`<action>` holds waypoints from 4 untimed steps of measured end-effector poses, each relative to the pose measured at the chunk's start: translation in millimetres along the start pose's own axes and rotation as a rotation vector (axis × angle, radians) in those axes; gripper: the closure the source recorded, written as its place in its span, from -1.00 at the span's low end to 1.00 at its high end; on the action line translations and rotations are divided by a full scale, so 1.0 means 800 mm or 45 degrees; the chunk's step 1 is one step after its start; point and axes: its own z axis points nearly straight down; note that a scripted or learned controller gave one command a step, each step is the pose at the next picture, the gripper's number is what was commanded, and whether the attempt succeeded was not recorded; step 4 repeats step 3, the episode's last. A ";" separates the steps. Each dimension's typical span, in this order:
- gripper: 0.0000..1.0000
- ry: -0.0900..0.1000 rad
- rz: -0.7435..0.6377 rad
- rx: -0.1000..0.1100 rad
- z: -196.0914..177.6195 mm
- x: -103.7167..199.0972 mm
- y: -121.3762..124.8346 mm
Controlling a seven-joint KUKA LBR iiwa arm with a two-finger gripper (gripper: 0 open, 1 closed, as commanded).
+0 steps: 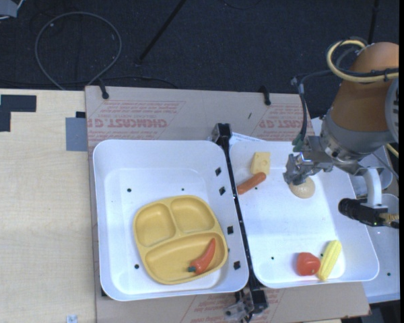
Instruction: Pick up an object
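My gripper (296,174) hangs over the upper middle of the right bin (283,274), just above and to the left of a pale beige round object (303,189). To its left lie a yellow cheese wedge (260,162) and an orange sausage (251,182). A red pepper piece (308,264) and a yellow corn cob (329,259) lie at the right bin's near right corner. Nothing shows between the gripper's tips.
The left bin (114,180) holds a yellow divided plate (165,231) with a red chili pepper (204,257) in its near compartment. A black divider strip (233,210) runs between the two bins.
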 end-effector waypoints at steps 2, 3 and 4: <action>1.00 0.000 -0.003 0.001 0.015 0.144 -0.023; 1.00 -0.001 -0.003 -0.001 0.008 0.209 -0.032; 1.00 -0.001 -0.003 -0.001 0.008 0.209 -0.032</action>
